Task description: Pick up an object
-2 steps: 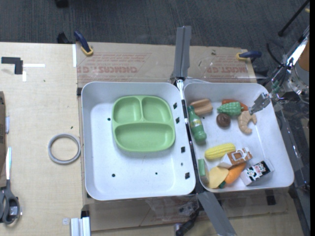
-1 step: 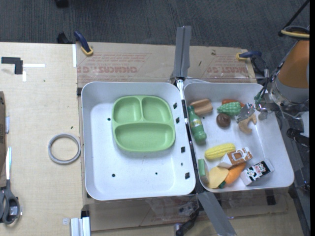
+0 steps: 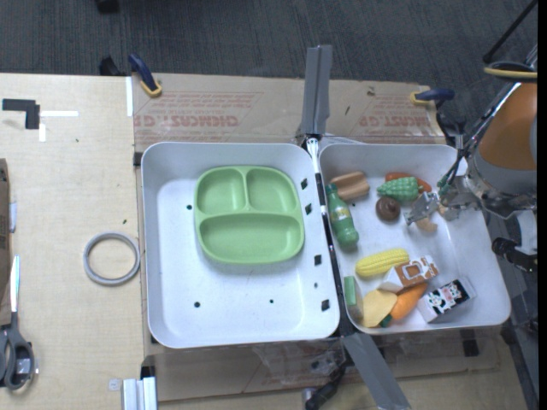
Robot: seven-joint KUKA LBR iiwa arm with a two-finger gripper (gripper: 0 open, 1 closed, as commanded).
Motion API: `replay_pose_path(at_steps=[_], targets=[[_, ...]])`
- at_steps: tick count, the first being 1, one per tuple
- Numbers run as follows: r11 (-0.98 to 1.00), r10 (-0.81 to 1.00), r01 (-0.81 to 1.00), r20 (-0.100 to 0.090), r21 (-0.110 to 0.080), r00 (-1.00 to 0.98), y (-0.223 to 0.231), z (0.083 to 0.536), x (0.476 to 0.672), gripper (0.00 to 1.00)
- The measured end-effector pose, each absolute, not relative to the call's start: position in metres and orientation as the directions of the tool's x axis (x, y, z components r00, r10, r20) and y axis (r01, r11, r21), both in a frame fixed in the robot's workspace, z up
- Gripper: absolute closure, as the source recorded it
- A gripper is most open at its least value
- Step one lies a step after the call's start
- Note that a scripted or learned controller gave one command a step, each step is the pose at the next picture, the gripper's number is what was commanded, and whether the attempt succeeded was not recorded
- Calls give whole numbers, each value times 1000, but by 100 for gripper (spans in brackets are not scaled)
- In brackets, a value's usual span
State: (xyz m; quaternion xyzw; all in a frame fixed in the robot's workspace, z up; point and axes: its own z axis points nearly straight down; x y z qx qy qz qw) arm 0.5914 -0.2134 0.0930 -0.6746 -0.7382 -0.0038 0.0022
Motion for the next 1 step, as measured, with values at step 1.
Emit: replay_pose_path(at_steps=[1], targets=[[93,996,996,8,3,-93,-212,103,592,100]])
